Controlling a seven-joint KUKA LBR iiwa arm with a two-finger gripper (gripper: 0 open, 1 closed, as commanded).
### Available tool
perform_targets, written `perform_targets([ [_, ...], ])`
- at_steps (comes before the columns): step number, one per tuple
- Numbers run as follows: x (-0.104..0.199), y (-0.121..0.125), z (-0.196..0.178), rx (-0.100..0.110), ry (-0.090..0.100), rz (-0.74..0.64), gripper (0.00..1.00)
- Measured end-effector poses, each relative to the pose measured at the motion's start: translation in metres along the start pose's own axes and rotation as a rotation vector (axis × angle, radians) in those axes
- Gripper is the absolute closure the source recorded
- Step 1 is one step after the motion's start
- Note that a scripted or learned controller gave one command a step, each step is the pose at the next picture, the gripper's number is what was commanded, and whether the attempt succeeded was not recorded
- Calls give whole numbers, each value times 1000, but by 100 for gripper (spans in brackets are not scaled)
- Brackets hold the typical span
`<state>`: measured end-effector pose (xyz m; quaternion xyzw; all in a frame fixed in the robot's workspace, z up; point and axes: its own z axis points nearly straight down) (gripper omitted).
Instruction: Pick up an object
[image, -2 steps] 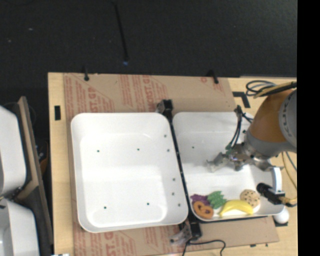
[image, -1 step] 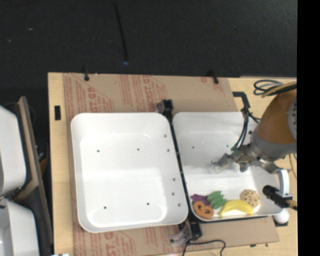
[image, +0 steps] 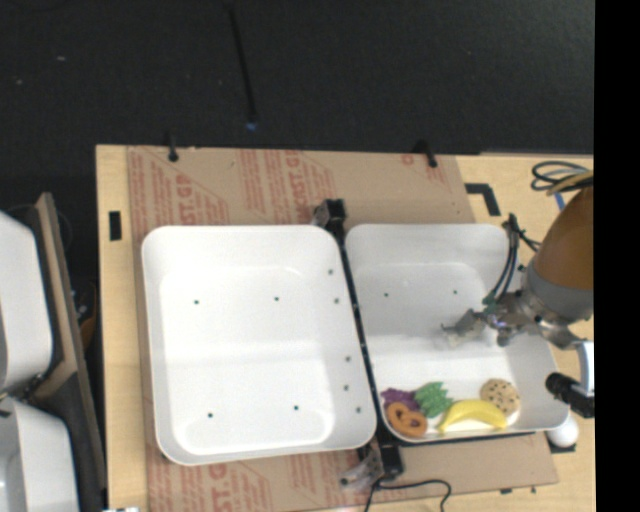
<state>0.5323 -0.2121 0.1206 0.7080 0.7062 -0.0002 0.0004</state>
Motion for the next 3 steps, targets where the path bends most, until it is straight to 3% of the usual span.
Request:
perform_targets([
  [1, -8, -36, -98, -9, -2, -1, 0],
  [2, 25, -41, -212, -12, -2, -5, 0],
  [3, 71, 16, -208, 0, 1, -7, 0],
])
